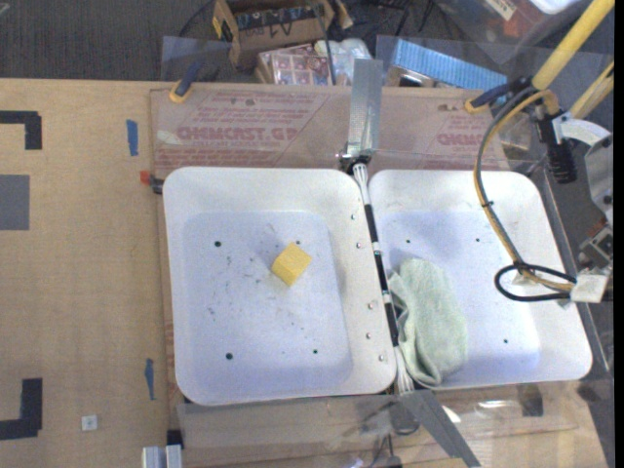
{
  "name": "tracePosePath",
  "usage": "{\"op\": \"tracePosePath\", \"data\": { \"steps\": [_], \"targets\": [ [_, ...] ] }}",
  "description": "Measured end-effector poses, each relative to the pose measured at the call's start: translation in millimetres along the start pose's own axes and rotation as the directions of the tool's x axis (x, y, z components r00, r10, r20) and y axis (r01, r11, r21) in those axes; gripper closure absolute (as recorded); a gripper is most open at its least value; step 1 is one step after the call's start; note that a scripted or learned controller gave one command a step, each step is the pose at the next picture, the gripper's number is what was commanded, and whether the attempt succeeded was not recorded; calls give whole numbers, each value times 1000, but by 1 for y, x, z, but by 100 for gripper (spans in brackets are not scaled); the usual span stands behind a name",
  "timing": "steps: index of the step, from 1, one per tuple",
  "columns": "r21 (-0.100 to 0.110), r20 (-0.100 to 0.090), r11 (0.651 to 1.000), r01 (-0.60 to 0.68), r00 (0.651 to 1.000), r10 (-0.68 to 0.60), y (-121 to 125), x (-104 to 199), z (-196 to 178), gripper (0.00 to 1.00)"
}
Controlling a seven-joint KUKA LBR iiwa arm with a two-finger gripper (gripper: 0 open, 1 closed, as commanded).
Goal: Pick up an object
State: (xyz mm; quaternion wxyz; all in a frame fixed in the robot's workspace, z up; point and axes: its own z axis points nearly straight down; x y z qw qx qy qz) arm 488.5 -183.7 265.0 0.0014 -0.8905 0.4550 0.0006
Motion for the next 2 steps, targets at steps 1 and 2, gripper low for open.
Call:
{"op": "tracePosePath", "data": {
  "steps": [1, 2],
  "targets": [
    [1, -1, 797, 603, 797, -603, -7, -23, 31, 100],
    [2, -2, 738, 674, 738, -674, -59, 27, 116, 100]
  ]
}}
